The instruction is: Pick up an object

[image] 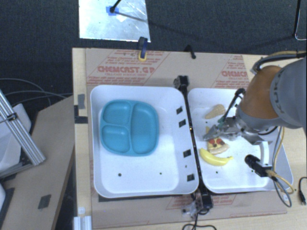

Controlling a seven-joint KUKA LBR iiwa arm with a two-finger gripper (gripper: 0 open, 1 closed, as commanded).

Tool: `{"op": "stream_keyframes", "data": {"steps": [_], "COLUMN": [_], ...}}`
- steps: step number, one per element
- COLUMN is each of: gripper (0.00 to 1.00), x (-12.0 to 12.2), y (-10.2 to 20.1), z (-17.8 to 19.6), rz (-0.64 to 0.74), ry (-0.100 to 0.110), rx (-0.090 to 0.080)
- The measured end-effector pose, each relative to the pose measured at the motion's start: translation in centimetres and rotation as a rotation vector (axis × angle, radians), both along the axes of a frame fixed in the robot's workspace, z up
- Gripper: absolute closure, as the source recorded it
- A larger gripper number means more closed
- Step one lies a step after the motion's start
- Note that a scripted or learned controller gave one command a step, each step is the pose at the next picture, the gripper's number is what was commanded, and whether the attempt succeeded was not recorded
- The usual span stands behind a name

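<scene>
Two bins: left (pixel 110 181) holds blue tray (pixel 129 127); right (pixel 240 183), banana (pixel 215 159).

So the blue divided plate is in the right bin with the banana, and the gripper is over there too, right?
Not quite. The camera view shows the blue divided plate alone in the left bin. The banana lies in the right bin, where the gripper is.
</scene>
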State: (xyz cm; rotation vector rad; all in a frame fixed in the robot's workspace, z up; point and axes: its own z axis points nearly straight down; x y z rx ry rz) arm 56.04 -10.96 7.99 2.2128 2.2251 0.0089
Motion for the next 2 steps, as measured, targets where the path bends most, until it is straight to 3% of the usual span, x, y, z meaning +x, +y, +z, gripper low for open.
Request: {"op": "stream_keyframes", "data": {"steps": [1,2], "gripper": [1.0,1.0], "x": [-0.1,10.2], "y": [-0.3,7.2], "z": [1.6,11.2], "rz": [-0.003,0.008], "ry": [0.0,-0.012], "rx": [-0.002,-0.001]}}
